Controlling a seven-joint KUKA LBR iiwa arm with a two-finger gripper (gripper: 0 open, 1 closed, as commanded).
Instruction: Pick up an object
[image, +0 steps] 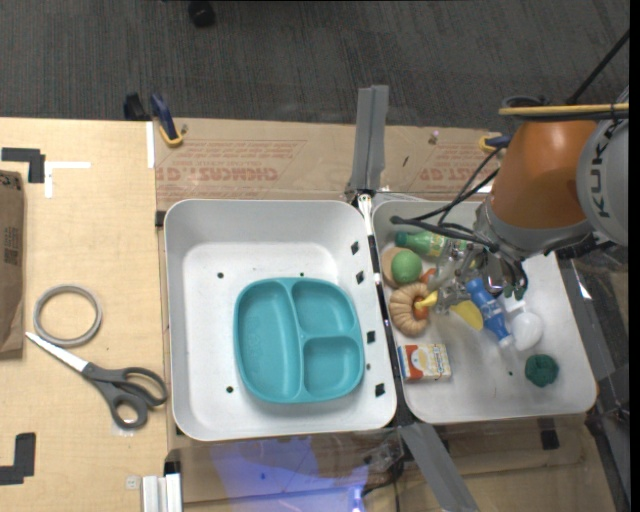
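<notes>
Two bins sit side by side; the left bin (190, 300) holds a teal tray (298, 340). My gripper (452, 282) hangs over the right bin (570, 395), grip state hidden. Green ball (405, 266) at its nine o'clock, croissant (407, 308) at eight, blue bottle (492, 310) at four.

A broad orange band (540, 175) is wrapping the arm (600, 180) above the wrist, grey casing is showing beside it with dark lettering — partly cut off — and black cables (440, 212) are trailing toward the metallic gripper (470, 275).
</notes>
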